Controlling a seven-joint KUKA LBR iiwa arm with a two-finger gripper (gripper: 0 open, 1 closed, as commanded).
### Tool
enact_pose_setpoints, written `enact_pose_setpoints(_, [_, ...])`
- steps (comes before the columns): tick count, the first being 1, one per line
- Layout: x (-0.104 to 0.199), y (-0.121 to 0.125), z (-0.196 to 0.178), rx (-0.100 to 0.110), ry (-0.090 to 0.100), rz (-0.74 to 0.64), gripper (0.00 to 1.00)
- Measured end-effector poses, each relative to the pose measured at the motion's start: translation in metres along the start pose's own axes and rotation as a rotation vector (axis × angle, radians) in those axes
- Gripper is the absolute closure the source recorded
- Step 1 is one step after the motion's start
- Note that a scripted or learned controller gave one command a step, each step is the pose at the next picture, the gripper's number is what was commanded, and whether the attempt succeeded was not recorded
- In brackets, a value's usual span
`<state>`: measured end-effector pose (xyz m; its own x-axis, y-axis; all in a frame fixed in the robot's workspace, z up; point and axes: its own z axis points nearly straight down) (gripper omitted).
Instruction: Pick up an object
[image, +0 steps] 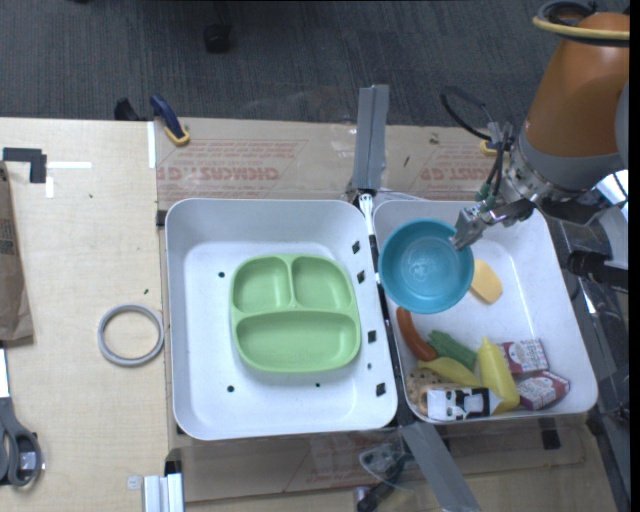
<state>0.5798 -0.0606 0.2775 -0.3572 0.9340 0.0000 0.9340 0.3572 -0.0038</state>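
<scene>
My gripper (469, 231) reaches into the right bin (562, 300) from the upper right. Its fingers are closed on the upper right rim of a blue bowl (424, 268). The bowl faces up and its left edge reaches over the wall between the two bins, so it looks raised off the floor. A yellow-orange wedge (487, 283) lies just right of the bowl.
The front of the right bin holds a red sausage (414, 335), a green piece (453, 350), a yellow piece (495, 373), two red-and-white cartons (531, 372) and a black-and-white box (457, 402). A green divided plate (295, 312) lies in the left bin (190, 330). A tape ring (131, 333) rests on the bench.
</scene>
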Motion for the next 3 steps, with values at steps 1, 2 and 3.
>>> enact_pose_setpoints(1, [-0.044, -0.026, 0.028, -0.001, 0.0, -0.109, 1.0])
enact_pose_setpoints(2, [-0.013, 0.033, -0.014, -0.001, -0.001, 0.242, 1.0])
enact_pose_setpoints(3, [-0.045, 0.001, 0.058, 0.002, 0.0, 0.268, 1.0])
